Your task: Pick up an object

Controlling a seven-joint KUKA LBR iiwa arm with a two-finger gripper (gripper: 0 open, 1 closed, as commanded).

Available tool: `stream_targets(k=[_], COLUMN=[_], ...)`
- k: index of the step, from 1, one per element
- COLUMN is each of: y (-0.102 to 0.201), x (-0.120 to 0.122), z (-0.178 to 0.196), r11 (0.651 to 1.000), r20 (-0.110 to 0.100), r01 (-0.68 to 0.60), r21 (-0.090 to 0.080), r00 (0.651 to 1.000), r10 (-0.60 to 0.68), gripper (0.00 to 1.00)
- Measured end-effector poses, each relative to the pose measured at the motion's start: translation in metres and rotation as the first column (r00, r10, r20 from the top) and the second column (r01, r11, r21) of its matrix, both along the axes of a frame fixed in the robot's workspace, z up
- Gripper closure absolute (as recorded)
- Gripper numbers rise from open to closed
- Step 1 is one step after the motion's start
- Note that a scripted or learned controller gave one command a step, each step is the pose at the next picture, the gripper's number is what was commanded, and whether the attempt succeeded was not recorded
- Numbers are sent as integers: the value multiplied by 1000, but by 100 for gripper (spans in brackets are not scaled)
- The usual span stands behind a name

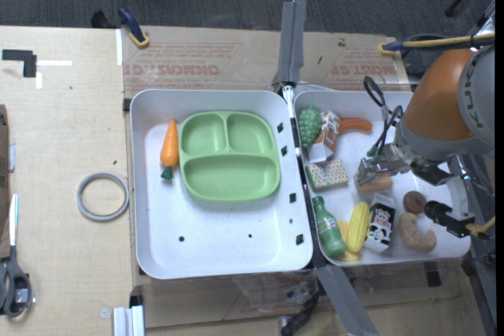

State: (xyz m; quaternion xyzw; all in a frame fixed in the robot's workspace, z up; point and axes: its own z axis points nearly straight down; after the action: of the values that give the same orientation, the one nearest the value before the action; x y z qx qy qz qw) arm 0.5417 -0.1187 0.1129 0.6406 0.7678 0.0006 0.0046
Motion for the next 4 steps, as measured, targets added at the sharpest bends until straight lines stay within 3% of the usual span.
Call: stream_targets(k=[1, 2, 3, 4], y=[0, 2, -10, -13], x=[0, -56, -61, -59], z=[0, -15, -18, -8], r11=[1000, 1000, 994, 995], r20=[0, 13, 1, 8], r01=[0, 5, -109, -103], r21=[0, -2, 3, -4], r00=[1000, 1000, 994, 995], r10=[0, -5, 109, 103], gripper=[0, 0, 0, 100])
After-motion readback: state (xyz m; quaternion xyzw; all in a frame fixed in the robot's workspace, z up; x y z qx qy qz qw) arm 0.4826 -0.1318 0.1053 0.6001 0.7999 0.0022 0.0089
